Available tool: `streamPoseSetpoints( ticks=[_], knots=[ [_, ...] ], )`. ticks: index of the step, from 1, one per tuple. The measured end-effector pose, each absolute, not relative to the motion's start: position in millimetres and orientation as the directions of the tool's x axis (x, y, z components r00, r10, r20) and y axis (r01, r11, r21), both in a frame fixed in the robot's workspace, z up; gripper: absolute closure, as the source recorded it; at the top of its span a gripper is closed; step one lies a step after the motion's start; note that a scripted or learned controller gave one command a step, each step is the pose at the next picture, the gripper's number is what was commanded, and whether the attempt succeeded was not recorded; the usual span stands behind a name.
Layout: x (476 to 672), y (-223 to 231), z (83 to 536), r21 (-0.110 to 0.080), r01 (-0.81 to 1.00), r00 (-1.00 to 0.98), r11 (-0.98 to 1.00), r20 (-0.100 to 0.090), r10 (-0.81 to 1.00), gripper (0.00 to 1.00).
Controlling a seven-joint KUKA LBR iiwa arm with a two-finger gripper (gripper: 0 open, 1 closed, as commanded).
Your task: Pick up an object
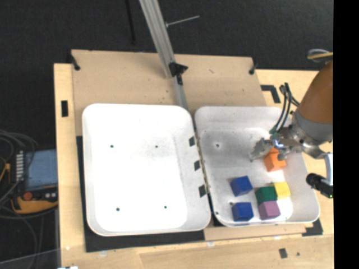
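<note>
My gripper (268, 149) hangs over the upper right part of the right bin (224, 128), below the grey wrist and orange band. An orange block (275, 162) lies directly under and just right of it, partly covered by the gripper body. Whether the block is touched or held is not visible. Lower in the same bin lie two blue blocks (241, 185) (242, 210), a green block (266, 195), a yellow block (282, 190) and a purple block (270, 209).
The left bin (137, 167) stands beside the right one, joined by small clips along the shared edge. A slanted metal rail (160, 35) rises behind the bins. Cables and a blue box (39, 170) lie off the bench at left.
</note>
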State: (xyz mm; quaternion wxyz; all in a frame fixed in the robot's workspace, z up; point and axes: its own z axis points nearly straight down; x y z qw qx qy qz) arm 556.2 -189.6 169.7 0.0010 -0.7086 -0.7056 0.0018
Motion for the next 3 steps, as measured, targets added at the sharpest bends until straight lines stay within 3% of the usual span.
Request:
streamPoseSetpoints(
  ticks=[1, 2, 3],
  knots=[
    [554.0, -183, 126, -0.002, 1.0, 0.003, -0.003, 0.0, 1.0, 0.0],
    [555.5, -184, 138, 0.005, 1.0, 0.009, -0.009, 0.0, 1.0, 1.0],
    [556.9, -189, 182, 0.006, 1.0, 0.005, -0.005, -0.002, 1.0, 1.0]
  ],
)
